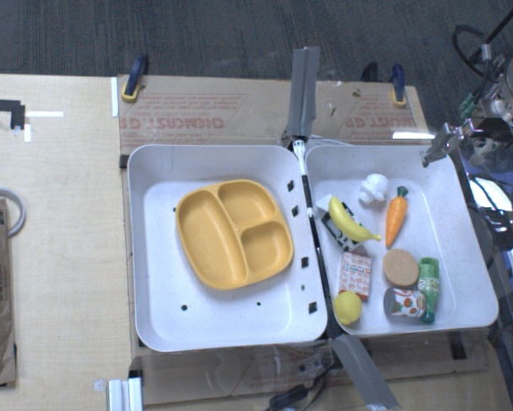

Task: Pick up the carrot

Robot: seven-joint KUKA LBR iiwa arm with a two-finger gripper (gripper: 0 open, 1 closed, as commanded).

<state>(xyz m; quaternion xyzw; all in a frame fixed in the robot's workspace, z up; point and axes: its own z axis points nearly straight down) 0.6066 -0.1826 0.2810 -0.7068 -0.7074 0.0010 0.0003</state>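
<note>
A yellow divided plate [235, 232] lies in the left bin [153, 315], well left of the jaws; the carrot [396, 216] lies in the right bin [470, 306], near the jaws, below and left of them, between a white ball [374, 187] and a green bottle [427, 288]; whether the jaws are apart or together I cannot tell.

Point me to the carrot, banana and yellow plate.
carrot [396, 218]: camera view, middle of the orange body.
banana [353, 223]: camera view, middle of the curve.
yellow plate [206, 247]: camera view, large left compartment.

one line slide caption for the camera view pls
Carrot lies among toy foods in the right bin; yellow divided plate sits in the left bin.
</note>
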